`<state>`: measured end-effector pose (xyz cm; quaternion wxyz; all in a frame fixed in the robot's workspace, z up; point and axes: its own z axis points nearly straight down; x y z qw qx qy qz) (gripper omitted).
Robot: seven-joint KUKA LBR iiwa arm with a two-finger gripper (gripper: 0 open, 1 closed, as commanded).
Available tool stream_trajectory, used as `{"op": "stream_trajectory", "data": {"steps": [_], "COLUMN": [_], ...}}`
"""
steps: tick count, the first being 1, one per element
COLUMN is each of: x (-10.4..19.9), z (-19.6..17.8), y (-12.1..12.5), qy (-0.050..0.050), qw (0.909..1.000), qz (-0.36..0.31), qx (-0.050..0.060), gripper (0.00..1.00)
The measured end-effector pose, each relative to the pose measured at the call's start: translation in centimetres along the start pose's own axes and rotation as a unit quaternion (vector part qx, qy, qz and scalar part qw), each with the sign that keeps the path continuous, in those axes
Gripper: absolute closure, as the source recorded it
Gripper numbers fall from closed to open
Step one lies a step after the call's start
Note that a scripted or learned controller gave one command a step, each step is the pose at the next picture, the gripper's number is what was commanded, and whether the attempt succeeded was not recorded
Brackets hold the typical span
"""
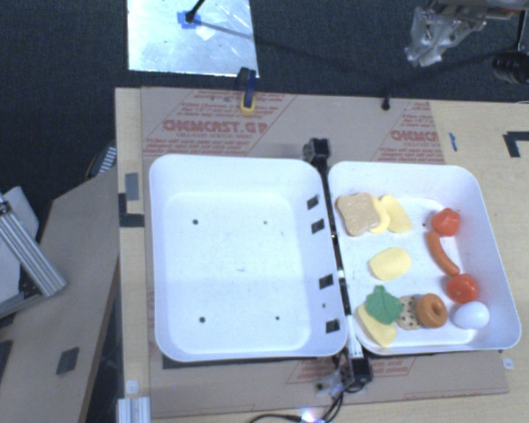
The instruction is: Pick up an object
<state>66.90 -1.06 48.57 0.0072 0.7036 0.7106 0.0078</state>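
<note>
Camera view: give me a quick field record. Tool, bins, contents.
tool: top right, above the bench's far edge, away from both bins
left bin: white, shallow
right bin: holds toy food
far items: bread slice, tomato
middle items: sausage, yellow piece
near items: donut, white egg, green leaf

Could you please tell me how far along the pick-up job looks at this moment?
Nothing looks done yet. The gripper hangs high beyond the right bin, away from the food. All the items lie in that bin, among them the toast, sausage, donut and egg. Nothing is in hand. Left: come down over the bin, close on one item and lift it.
</note>
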Motion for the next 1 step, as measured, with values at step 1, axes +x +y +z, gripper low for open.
{"op": "stream_trajectory", "data": {"steps": [1], "x": [2.03], "z": [7.75], "y": [-8.94], "qy": [0.000], "qw": [0.9999], "qz": [0.002], "qx": [0.015], "gripper": [1.00]}}
